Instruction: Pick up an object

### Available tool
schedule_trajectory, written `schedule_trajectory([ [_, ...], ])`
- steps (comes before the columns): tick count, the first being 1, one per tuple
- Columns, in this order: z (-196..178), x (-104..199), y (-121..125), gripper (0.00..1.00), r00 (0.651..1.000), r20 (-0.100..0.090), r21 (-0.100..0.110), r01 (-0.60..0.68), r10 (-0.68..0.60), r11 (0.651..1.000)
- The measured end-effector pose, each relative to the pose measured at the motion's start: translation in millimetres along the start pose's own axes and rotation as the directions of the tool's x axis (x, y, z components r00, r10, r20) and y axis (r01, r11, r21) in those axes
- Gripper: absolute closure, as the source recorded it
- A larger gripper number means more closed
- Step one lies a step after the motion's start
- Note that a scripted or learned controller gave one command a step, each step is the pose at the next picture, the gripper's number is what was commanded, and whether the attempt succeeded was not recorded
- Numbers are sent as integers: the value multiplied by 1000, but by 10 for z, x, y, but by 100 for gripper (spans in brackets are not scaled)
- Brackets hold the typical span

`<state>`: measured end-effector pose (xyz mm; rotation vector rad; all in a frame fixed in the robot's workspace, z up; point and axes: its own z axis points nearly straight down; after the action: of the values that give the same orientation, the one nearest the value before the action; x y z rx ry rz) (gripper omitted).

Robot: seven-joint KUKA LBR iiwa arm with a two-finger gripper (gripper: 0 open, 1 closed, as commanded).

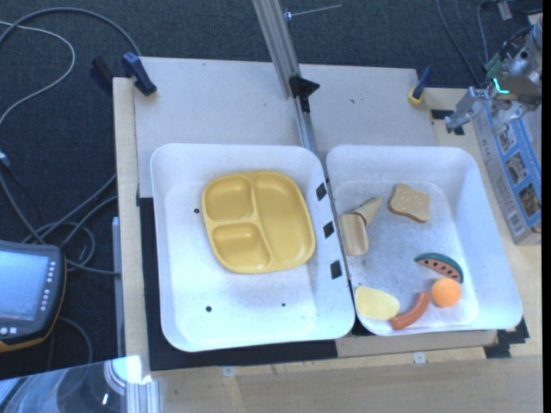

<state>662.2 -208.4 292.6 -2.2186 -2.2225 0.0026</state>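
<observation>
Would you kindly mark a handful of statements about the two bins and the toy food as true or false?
1. The yellow plate lies in the left bin. True.
2. The toast slice sits on the yellow plate. False: it lies in the right bin.
3. The orange ball lies beside the watermelon slice. True.
4. The gripper is holding the sausage. False: the sausage lies in the right bin, near its front edge.
5. The plate has three compartments. True.
</observation>
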Motion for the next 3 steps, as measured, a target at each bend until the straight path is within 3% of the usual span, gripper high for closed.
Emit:
schedule_trajectory([
  [3, 1902, 33, -30, 0, 1000, -3, 7, 0, 0, 1000],
])
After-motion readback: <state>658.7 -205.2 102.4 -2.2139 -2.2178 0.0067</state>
